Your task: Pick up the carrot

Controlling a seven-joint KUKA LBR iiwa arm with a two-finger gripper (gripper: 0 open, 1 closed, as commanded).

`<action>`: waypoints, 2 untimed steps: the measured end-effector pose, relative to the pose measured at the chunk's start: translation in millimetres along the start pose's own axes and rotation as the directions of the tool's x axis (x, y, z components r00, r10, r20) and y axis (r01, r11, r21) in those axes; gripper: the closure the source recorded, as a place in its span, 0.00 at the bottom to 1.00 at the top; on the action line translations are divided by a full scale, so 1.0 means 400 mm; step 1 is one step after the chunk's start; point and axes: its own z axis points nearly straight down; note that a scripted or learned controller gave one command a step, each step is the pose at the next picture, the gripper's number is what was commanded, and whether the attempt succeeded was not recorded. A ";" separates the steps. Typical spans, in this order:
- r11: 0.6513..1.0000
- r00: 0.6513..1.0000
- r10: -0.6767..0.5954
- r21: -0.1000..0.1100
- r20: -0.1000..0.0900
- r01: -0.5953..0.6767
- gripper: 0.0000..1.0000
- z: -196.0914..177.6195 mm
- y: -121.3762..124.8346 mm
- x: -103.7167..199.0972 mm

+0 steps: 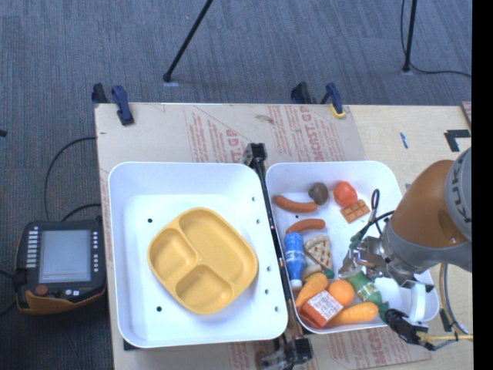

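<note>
The carrot (357, 313) is an orange tapered piece lying near the front wall of the right bin (385, 173), next to a red-and-white packet (323, 306). A green piece (367, 290) sits just behind it. My gripper (353, 258) hangs over the right half of that bin, a little behind the carrot and beside a wedge-shaped sandwich piece (317, 250). The wrist and its cables hide the gripper's tips. Nothing shows in its grasp.
The right bin also holds two sausages (294, 203), a blue bottle (293, 253), a brown ball (318, 193), red and orange pieces (345, 193), an orange ball (340, 291) and another orange wedge (310, 289). The left bin (127, 183) holds a yellow divided plate (202, 259).
</note>
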 end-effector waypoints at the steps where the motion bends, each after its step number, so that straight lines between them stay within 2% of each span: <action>1: 0.949 0.949 0.315 -0.001 0.001 -0.315 1.00 0.022 -0.013 -0.008; 2: 0.948 0.948 0.318 0.006 0.002 -0.318 1.00 -0.034 -0.042 0.076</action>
